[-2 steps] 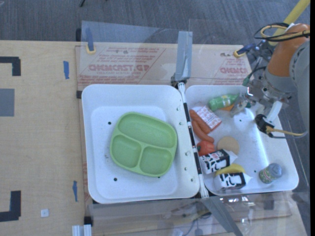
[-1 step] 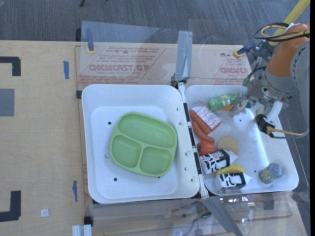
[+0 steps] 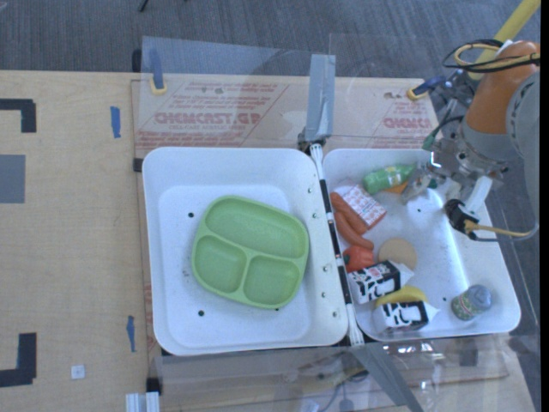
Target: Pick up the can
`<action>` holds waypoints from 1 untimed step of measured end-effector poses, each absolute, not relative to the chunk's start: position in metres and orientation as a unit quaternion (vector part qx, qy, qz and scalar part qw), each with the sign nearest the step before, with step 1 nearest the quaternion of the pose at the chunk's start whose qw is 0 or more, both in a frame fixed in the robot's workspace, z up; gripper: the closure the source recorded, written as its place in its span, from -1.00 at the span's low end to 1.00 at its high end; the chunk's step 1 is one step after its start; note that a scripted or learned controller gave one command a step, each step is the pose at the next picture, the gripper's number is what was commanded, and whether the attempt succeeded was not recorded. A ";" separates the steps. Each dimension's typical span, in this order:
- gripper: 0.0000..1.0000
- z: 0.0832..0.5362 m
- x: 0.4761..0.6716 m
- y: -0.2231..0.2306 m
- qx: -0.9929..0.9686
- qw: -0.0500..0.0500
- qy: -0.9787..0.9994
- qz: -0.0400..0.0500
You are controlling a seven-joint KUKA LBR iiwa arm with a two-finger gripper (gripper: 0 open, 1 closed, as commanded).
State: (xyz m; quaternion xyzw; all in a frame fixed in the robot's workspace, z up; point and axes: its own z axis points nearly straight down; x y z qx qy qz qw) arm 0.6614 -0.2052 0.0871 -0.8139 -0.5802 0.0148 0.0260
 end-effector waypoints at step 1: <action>-1.00 0.087 0.661 -0.205 -0.813 0.026 -0.582 0.015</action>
